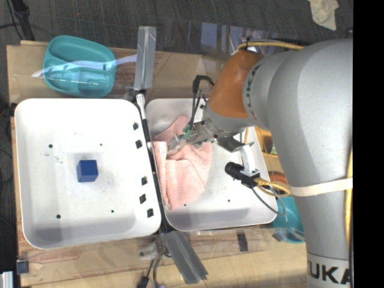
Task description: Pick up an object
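At right edge, arm (312,131) lettering "UKA"; tool (183,138) over pink towel (186,167).

A pink cloth (183,170) lies crumpled in the right bin (210,218), spread over its nine-o'clock half and bunched against the wall there, with a fold rising toward twelve o'clock. A small blue cube (87,170) sits flat, alone, near the middle of the left bin (36,221), slightly toward nine o'clock.

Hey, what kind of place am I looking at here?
Probably a robotics lab's grasping test bench: a KUKA arm reaches over two white bins, one holding a blue cube, the other a pink cloth.
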